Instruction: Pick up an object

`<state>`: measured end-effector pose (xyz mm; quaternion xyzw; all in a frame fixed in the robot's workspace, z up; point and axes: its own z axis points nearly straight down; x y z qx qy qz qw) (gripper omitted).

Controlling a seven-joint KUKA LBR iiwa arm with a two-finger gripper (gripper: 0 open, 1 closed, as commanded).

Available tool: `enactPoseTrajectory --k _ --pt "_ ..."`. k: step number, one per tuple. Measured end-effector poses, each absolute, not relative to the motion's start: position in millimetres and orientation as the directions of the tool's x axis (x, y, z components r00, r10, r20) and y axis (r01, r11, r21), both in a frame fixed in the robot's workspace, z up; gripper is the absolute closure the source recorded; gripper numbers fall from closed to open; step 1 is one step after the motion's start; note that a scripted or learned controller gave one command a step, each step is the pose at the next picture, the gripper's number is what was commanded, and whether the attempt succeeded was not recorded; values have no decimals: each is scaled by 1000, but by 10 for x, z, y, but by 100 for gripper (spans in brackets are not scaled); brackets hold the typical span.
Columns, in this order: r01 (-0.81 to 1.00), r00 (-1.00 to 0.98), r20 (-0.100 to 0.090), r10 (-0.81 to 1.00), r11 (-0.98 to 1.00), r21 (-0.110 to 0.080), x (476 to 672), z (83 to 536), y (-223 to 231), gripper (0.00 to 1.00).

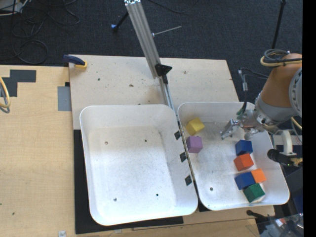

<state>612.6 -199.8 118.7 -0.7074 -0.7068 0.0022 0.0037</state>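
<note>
The right bin [217, 201] holds several blocks. A yellow block [194, 126] and a purple block [194, 143] lie near its left wall. Along its right side sit a blue block [243, 146], an orange-red block [243, 161], a second blue block [244, 180], a small orange block [258, 175] and a green block [254, 192]. My gripper [230, 129] hangs low over the bin's upper middle, between the yellow block and the upper blue block, with nothing visible between its fingers.
The left bin [98, 127] lies beside the right one, joined by black clips along the shared wall. A slanted aluminium post [145, 36] rises behind the bins. The grey and orange arm [279, 90] comes in over the right bin's right edge.
</note>
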Motion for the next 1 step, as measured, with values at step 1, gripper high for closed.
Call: enactPoseTrajectory --k 1 --pt "1000 4 1 1000 -4 -3 6137 1329 -2011 100"
